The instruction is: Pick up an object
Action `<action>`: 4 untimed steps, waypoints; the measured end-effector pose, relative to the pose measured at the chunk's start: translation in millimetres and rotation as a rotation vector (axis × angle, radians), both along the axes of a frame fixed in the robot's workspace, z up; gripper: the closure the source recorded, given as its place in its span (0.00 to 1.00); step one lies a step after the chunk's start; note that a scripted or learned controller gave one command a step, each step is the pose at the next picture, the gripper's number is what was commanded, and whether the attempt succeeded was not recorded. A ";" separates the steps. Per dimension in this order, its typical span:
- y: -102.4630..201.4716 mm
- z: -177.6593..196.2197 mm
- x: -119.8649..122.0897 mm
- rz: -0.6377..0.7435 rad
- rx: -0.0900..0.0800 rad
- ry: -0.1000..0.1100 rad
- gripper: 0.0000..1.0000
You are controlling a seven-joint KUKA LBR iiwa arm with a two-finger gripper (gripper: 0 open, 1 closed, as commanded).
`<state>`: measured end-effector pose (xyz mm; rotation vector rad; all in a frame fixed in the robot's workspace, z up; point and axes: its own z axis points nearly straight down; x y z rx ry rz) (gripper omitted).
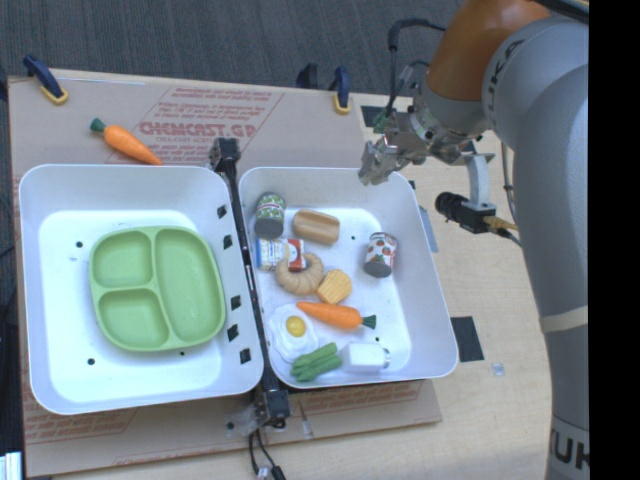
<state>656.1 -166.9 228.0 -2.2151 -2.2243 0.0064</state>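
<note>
Camera view, arm: grey arm enters from the right of the frame; gripper [377, 161] hangs above the upper rim of the right bin [428, 268], right of centre.
Fingers: cannot tell whether they are open or closed; nothing is visible between them.
Bins: two, side by side. Left bin [40, 268] holds one green divided plate [155, 288].
Right bin contents: one can [269, 215], one bread roll [316, 226], one small carton [274, 254], one pretzel ring [299, 274], one yellow cracker [334, 287], one spotted jar [380, 253], one carrot [330, 315], one fried egg [291, 331], one green bean pod [316, 361], one white block [365, 356].
Outside the bins: a second carrot [127, 142], upper left of the frame, on the cardboard.
Candidate: the bread roll, top of the pile, nearest the gripper.
Handling, judged: looks like a light, stiff toy with a smooth and possibly slippery skin; take it across the short width at the middle.
Risk: the can sits just beside it.
</note>
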 end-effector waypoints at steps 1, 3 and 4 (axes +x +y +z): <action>0.8 11.2 0.8 0.003 0.000 -0.001 1.00; 72.8 13.9 0.9 0.007 0.000 -0.001 1.00; 73.0 24.3 1.3 0.009 0.000 -0.001 1.00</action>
